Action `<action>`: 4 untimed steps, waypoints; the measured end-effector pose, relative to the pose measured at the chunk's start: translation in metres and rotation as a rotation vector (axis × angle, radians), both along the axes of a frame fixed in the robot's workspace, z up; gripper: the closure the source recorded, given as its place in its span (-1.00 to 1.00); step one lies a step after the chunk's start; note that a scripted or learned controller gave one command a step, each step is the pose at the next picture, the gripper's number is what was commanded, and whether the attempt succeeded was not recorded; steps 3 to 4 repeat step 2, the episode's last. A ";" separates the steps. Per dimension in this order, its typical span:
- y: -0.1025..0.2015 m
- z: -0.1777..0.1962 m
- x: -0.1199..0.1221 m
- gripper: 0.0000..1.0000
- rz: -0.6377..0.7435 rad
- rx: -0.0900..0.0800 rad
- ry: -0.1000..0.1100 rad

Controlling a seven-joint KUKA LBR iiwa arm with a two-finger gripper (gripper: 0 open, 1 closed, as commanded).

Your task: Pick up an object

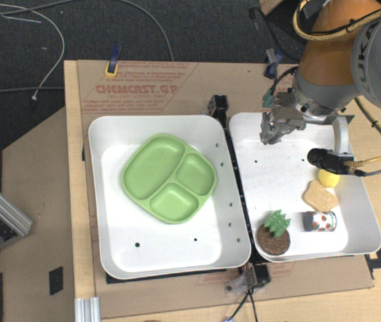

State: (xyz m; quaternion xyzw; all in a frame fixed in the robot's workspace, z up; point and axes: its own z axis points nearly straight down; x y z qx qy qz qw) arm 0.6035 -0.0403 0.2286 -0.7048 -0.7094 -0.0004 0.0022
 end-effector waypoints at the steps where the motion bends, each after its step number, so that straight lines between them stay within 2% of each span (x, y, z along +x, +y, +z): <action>1: 0.048 0.010 -0.014 1.00 -0.001 -0.001 0.000; 2: 0.097 0.015 -0.034 1.00 0.000 0.000 0.001; 4: 0.097 0.015 -0.034 1.00 0.000 0.000 0.001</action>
